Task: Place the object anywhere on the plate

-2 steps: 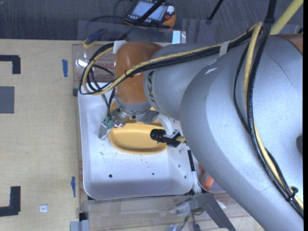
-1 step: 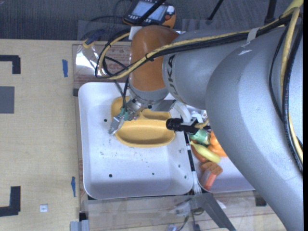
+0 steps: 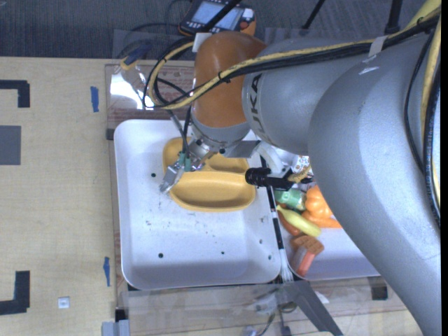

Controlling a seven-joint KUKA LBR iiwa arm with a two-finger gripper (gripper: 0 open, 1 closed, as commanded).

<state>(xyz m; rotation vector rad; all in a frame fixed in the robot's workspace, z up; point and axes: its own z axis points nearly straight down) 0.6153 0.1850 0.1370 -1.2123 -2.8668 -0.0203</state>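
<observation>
From the overhead camera you saw the gripper low at the left end of the yellow plate in the left bin, how far its claw was spread being impossible to tell, while the toy food lay heaped in the right bin.
</observation>
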